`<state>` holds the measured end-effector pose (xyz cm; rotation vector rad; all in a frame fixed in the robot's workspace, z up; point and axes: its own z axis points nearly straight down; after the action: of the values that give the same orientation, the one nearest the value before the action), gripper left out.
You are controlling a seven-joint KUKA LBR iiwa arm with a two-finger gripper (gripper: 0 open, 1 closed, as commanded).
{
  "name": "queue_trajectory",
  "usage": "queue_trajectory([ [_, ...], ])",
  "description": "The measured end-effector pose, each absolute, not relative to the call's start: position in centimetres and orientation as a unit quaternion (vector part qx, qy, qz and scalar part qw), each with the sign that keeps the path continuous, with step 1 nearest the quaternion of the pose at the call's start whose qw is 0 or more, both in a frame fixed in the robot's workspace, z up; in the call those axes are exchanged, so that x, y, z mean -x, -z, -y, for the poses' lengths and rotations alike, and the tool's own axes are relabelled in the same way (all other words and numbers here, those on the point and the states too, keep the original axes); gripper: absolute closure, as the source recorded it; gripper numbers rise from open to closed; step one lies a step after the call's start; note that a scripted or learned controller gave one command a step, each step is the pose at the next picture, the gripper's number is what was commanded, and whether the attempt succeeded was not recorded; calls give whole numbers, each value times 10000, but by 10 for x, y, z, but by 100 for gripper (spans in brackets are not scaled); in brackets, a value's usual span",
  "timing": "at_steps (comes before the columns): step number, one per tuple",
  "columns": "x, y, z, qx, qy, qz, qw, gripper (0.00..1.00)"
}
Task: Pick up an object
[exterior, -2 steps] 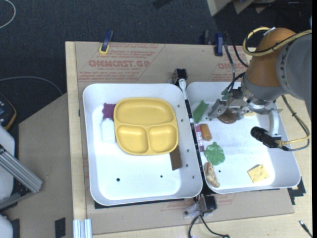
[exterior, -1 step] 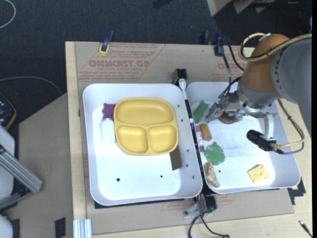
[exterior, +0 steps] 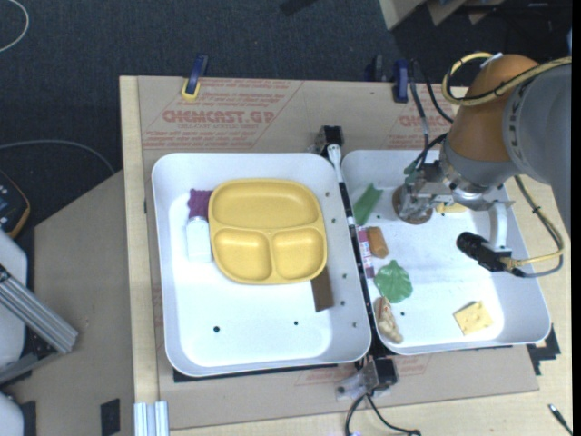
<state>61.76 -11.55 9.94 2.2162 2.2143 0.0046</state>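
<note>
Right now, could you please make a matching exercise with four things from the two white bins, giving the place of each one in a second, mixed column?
Things:
1. yellow plastic divided tray
2. yellow cheese-like wedge
3. round green leafy piece
4. small brown flat block

Places:
A. right bin, near its front right corner
B. left bin, at the tray's lower right edge
C. left bin, in the middle
D. right bin, close to its left wall

Pairs: 1-C, 2-A, 3-D, 4-B

A brown bench (exterior: pixel 272 107) bears two white bins, left bin (exterior: pixel 254 343) touching right bin (exterior: pixel 508 330).
</note>
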Motion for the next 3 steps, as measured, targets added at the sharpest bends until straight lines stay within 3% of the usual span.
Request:
queue_trajectory([
  [2,-621,-210,122,-7071,-20,-7071,37,100],
  [3,-622,-226,122,-7069,-14,-7073,24,100],
])
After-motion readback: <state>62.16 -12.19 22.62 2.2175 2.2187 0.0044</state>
